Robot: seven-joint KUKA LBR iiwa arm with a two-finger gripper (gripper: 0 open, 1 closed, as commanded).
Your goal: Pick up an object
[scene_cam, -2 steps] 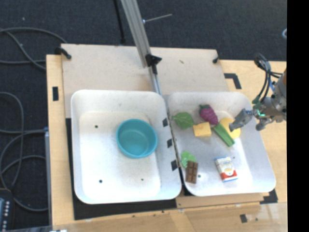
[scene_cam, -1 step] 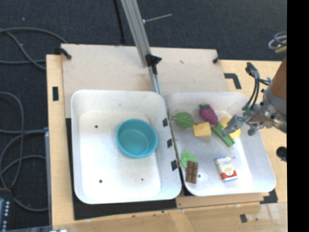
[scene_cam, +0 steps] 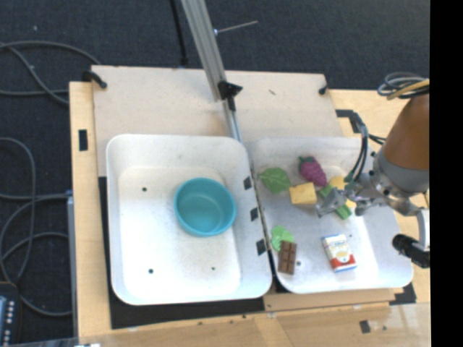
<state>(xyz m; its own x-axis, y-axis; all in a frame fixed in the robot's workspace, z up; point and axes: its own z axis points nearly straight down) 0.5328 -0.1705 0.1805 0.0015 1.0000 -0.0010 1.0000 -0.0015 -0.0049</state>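
Arm: the grey KUKA arm (scene_cam: 405, 154) leans in from the right over the right bin (scene_cam: 376, 277), its orange band showing near the frame's edge.
Gripper: the gripper (scene_cam: 334, 207) is low in the right bin, in the middle of the toy pile; from here I cannot tell how wide it stands or whether anything is caught in it, since the metal tip blurs into the toys around it.
Yellow block: a yellow block (scene_cam: 303, 194) lies just to the left of the gripper tip, close enough that touching or not is unclear.
Small pieces: yellow and green bits (scene_cam: 337, 185) sit right by the gripper, partly hidden by it.
Grapes: a purple toy grape bunch (scene_cam: 312, 170) lies near the bin's back, above the yellow block.
Green leaf: a green leafy toy (scene_cam: 275, 179) rests beside the bin's left wall.
Chocolate bar: a brown chocolate bar (scene_cam: 287, 256) lies near the front left corner, with a small green toy (scene_cam: 281, 236) touching its upper end.
Carton: a small red and white carton (scene_cam: 338, 252) lies toward the front, apart from the gripper.
Left bin: the left bin (scene_cam: 145, 280) holds a teal bowl (scene_cam: 205, 206), upright, toward its right side.
Pole: a metal pole (scene_cam: 206, 38) slants in from the top down to the seam between the bins.
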